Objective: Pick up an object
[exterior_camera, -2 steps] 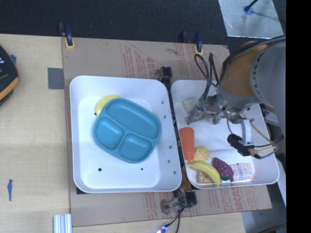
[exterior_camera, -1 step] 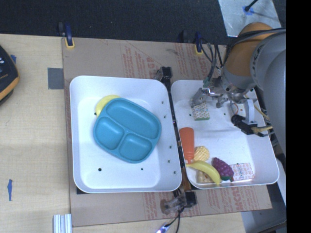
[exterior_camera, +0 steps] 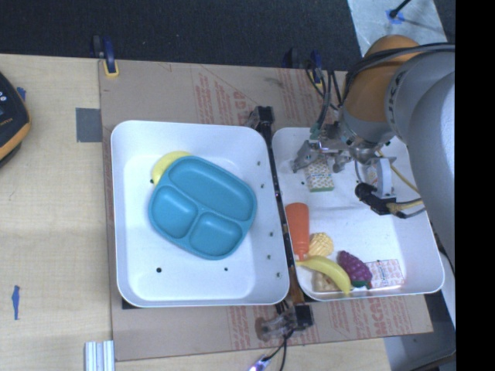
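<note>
Grey-fingered and small under the arm's orange-banded wrist, the two-finger gripper (exterior_camera: 319, 161) hangs low over the far end of the right white bin (exterior_camera: 414, 242), with a small speckled green-and-white packet (exterior_camera: 319, 178) just at its tips. Whether the packet is actually pinched or only touched is too blurred to tell, so I cannot say if the gripper is clenched or released. My judgement is that the grasp step is in hand; the next move calls for a firm close on the packet and a straight lift clear of the bin wall. Counting the right bin's contents: one packet, one orange carrot-shaped toy (exterior_camera: 298, 229), one yellow corn-like piece (exterior_camera: 321, 244), one yellow plastic banana (exterior_camera: 328, 271), one purple bunch of grapes (exterior_camera: 354, 268), and one flat red-and-white wrapper (exterior_camera: 387, 273), the last five clustered at the near end. To the left sits the second white bin (exterior_camera: 131, 207), holding one blue three-compartment plastic plate (exterior_camera: 203, 206) lying over one yellow piece (exterior_camera: 166, 163).
</note>
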Controlling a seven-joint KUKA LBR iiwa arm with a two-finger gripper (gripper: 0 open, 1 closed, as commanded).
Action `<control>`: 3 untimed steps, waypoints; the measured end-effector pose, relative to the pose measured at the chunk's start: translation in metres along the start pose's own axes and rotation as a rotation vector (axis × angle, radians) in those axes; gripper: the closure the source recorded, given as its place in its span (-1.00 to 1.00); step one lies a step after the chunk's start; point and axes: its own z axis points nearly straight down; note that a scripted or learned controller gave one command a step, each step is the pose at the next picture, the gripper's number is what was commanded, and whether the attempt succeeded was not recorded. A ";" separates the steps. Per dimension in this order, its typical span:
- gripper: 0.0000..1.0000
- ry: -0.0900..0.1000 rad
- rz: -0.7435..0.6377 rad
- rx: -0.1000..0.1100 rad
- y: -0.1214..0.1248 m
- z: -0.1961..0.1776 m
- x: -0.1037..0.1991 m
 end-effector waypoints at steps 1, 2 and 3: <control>-1.00 -0.001 0.002 -0.003 0.000 0.000 -0.017; -1.00 0.000 0.001 0.000 0.000 0.000 -0.004; -1.00 -0.001 0.003 -0.002 0.000 0.000 -0.009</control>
